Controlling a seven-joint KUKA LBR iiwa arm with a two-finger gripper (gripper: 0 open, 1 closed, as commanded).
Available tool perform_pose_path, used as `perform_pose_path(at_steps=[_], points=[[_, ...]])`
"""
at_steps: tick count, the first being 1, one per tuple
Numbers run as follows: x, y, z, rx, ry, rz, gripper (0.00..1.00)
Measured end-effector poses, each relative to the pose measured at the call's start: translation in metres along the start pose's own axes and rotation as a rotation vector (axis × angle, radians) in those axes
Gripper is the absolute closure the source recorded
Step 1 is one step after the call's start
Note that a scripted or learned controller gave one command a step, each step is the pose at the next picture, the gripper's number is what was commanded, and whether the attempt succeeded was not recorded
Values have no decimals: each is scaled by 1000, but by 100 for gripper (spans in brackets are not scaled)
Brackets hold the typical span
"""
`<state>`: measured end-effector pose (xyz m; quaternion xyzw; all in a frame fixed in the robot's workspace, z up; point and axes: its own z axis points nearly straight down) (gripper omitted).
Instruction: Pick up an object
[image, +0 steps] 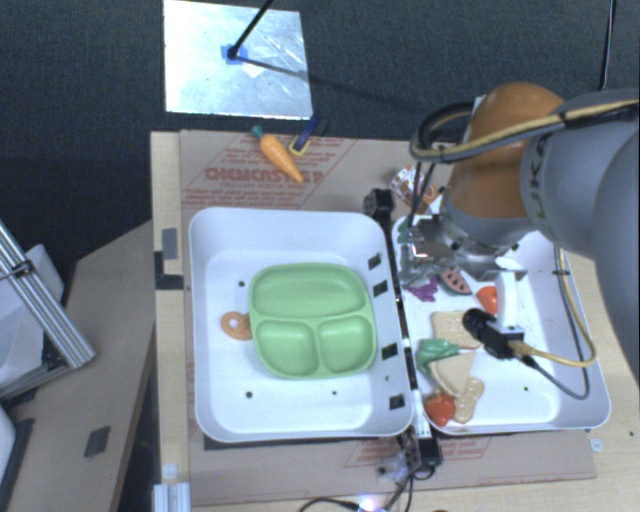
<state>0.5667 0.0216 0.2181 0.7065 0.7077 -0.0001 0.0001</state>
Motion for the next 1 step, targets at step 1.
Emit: perform_pose_path(at_steps=[1], points=[[10,-9,-16,-2,1,-4,100]])
